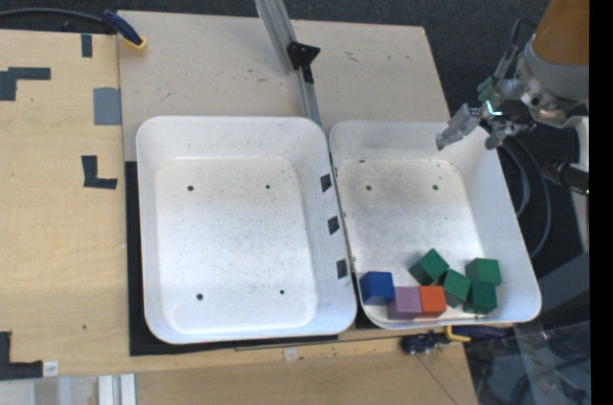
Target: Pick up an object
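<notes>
The pick has not begun in any way the view can confirm. The hand [471,127] hangs at the far right corner of the right bin [402,149], above its rim and well apart from anything it could take; how its grasping parts are set I cannot tell, since they are small and blurred here, and nothing is seen carried by them.

All the candidate objects lie clustered at the near end of that same bin: a blue block [376,286], a purple block [408,301] touching an orange block [433,300], and several green blocks [460,278] just beside them. The left bin [163,145] sits alongside on the counter [201,58].

What is left, by my judgement, is everything: travel toward the cluster, descend, close on one block, and lift.
</notes>
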